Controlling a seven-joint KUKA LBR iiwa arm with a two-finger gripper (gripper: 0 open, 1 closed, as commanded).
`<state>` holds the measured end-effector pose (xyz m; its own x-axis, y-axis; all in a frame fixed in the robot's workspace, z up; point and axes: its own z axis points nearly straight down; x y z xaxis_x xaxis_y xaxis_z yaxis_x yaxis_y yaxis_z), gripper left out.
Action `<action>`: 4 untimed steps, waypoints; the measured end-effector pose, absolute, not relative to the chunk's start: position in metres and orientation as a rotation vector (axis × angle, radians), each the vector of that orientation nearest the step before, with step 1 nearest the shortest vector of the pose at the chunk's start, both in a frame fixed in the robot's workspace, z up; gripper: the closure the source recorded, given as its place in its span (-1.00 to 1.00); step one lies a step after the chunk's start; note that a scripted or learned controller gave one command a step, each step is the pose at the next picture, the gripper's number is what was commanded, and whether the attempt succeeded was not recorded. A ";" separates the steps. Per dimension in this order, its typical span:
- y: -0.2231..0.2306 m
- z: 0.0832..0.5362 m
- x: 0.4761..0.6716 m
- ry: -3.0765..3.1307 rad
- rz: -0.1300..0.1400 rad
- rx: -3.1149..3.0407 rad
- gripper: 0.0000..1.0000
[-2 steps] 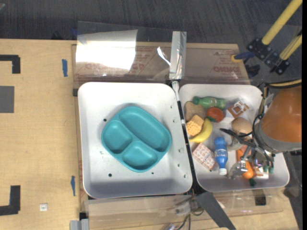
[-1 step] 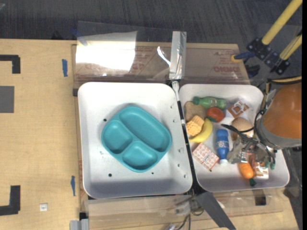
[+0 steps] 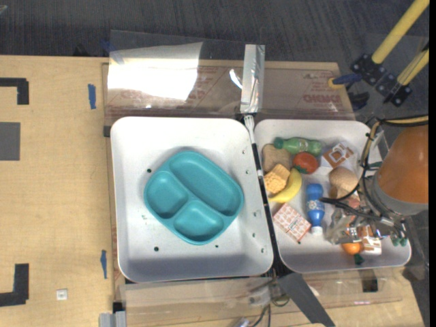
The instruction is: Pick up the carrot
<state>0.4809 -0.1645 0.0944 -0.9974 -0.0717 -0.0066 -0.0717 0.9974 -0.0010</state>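
At the near right corner of the shallow white right-hand bin [image 3: 402, 259], the arm's two-finger gripper [image 3: 355, 236] is reaching down over a small orange carrot [image 3: 351, 247], though I cannot tell how its jaws are standing. Farther into that bin, a blue and white bottle [image 3: 314, 206] and a yellow banana [image 3: 289, 189] are lying, with a green bottle [image 3: 298, 144] along the far wall. Left of it, a teal divided plastic plate [image 3: 193, 195] is sitting in the left bin [image 3: 129, 142].
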 end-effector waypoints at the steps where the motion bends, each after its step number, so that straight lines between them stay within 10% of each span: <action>1: -0.210 0.139 0.494 3.096 -0.005 -0.481 1.00; 2: -0.224 0.244 0.504 3.096 -0.010 -0.445 1.00; 3: -0.163 0.230 0.593 3.122 0.003 -0.262 1.00; 4: -0.166 0.231 0.592 3.122 -0.001 -0.254 -1.00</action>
<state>0.5924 -0.1661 0.2309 -0.9869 -0.1614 -0.0092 -0.1614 0.9869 -0.0011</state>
